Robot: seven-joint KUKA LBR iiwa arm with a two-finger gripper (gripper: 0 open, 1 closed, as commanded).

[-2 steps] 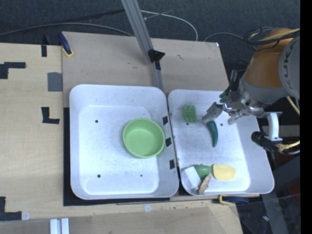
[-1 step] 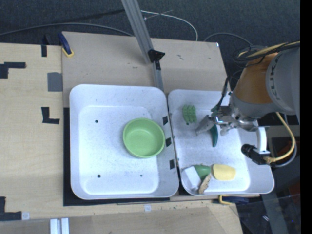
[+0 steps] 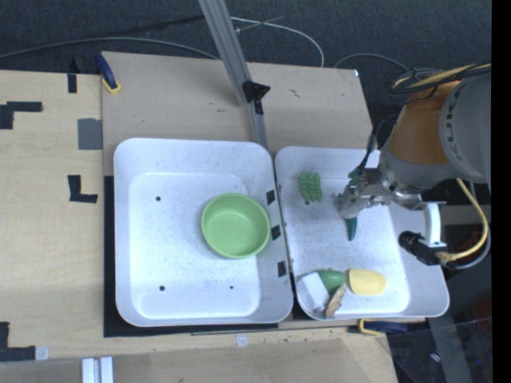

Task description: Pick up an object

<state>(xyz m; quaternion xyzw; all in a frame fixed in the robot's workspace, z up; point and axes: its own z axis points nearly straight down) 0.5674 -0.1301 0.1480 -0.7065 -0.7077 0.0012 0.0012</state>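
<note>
So the gripper [image 3: 352, 211] is hanging over the right bin [image 3: 415, 294], up near the middle of it, and there's a small dark teal thing [image 3: 351, 229] poking out straight below the metal fingers. It sits right at the tips, so it looks pinched between them with the fingers closed down narrow, though the view is small and a bit soft there. The teal piece is slim and tapers toward its lower end. Left of it in the same bin lies a green ridged block [image 3: 310, 187], kind of bumpy like a plastic brick. Down at the front edge there's a smooth yellow lump [image 3: 367, 282] touching a green cone-ish piece [image 3: 331, 278] and a tan scrap [image 3: 335, 299]. The left bin [image 3: 144, 294] holds a glossy light green bowl [image 3: 235, 226], round and upright.
</note>
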